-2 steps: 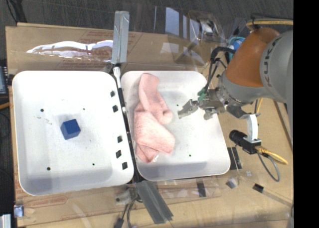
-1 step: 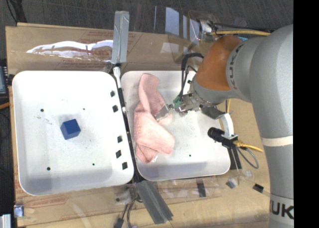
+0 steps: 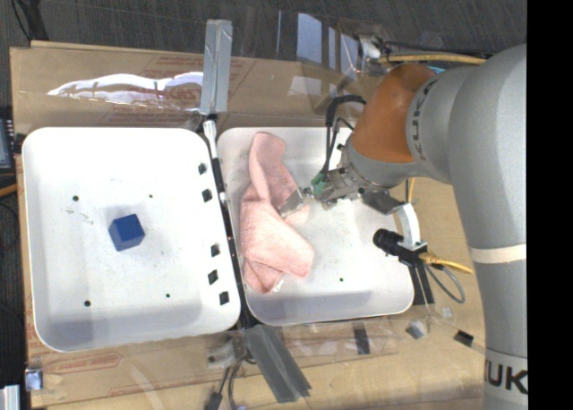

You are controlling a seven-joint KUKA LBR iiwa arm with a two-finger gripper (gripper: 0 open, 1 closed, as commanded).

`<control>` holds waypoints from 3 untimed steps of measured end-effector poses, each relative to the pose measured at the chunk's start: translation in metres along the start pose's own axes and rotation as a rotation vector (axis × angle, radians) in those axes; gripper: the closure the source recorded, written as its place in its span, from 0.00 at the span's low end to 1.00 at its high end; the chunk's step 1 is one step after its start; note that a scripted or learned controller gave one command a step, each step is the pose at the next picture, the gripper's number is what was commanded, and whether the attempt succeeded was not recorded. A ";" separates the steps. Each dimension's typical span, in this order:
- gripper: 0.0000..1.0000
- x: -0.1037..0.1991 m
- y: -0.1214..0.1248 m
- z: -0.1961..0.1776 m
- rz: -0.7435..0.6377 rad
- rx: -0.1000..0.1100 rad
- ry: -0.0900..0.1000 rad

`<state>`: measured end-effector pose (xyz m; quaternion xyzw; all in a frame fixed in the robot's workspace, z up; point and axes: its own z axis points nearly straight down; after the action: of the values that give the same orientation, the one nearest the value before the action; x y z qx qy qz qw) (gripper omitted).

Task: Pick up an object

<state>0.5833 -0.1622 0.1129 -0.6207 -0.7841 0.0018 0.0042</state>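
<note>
Arm over the right bin, gripper at the pink cloth.

The gripper (image 3: 300, 200) meets the right edge of the crumpled pink cloth (image 3: 271, 216) in the right bin (image 3: 376, 296); its fingers seem to pinch a fold, though the view is unclear. A blue cube (image 3: 126, 231) sits in the left bin (image 3: 54, 310).

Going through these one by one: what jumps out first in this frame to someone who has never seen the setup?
The big grey arm with its orange band reaches in from the right, its gripper down against a crumpled pink cloth in the right bin. The other draw is a small blue cube sitting alone in the left bin.
</note>
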 end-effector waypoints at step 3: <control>0.00 0.023 0.030 0.015 -0.209 -0.002 -0.003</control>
<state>0.6070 -0.1331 0.0977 -0.5354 -0.8446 0.0014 0.0027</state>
